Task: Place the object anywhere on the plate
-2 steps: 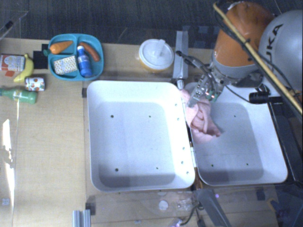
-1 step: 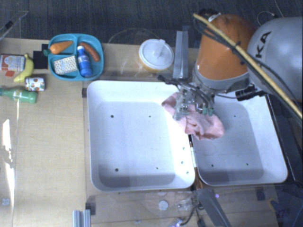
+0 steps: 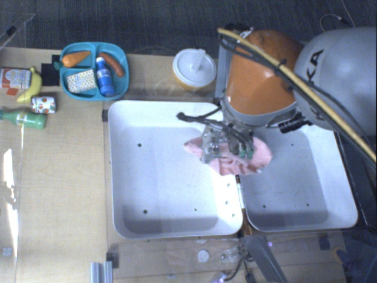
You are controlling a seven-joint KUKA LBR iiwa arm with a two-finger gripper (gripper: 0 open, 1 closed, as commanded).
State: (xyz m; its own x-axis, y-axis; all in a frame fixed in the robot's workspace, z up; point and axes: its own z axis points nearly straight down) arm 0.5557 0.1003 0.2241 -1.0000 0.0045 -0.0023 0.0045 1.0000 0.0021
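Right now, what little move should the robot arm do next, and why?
Probably a short, straight lift, to learn whether anything comes up with it. The tool sits low over a pink plate that straddles the seam between the left bin and the right bin. The view doesn't reveal an object between its fingers, so I can't tell whether there is something to place.

We see a pale wooden bench (image 3: 53, 205) with dark grey carpet (image 3: 147, 10) beyond its far edge; glare streaks the bench's left side.
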